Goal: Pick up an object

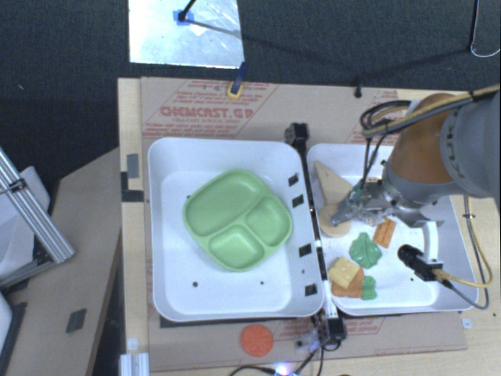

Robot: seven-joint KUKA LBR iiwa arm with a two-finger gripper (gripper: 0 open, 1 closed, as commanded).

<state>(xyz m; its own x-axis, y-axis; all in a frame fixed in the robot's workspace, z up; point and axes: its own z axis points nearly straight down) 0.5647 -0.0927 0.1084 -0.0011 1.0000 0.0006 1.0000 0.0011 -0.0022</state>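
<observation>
My gripper (343, 212) reaches down into the right bin (450, 292) near its left wall. Its tip is right over a tan round piece (337, 228), just below a pale tan wedge (331, 181). Whether it touches either one is not clear. A green leafy toy (364, 250) and a small orange piece (383, 233) lie just to the right of the gripper. Toward the bin's front sit a yellow block (344, 272), an orange piece (356, 289) and a small green piece (369, 289). Nothing shows between the fingers.
The left bin (176, 288) holds a green divided plate (237, 218). Black clips line the wall between the bins (308, 210). An orange disc (257, 339) lies on the bench in front of the bins. A shiny foil sheet (185, 22) lies beyond the bench.
</observation>
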